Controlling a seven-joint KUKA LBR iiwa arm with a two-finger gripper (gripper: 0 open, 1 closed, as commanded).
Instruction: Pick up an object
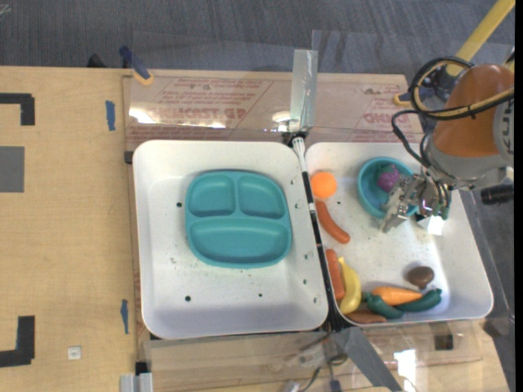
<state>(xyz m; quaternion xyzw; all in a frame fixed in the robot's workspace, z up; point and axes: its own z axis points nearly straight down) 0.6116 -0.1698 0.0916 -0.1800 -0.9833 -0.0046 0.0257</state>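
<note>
While I watch from the overhead camera, the table (57, 219) carries two white bins side by side. My left bin (155, 292) holds one teal divided plate (239, 218), its three compartments bare. My right bin (466, 268) holds the loose items.

One grey arm (474, 113) with its orange band reaches in from the right, and the gripper (398, 211) hangs at the right rim of one teal bowl (376, 188) in the bin's far part. I cannot tell whether its fingers are spread or closed, and I see nothing between them. One purple item (387, 177) sits inside that bowl.

Near the bin's left wall lies one hot dog (332, 222), its long axis running diagonally from far-left to near-right. One banana (350, 287) curves along the near-left. One green piece (409, 303) lies across the near edge with one carrot (398, 294) on it, pointing left to right. One orange ball (324, 184) sits just beyond the hot dog. One brown lump (420, 277) rests near the carrot.
</note>
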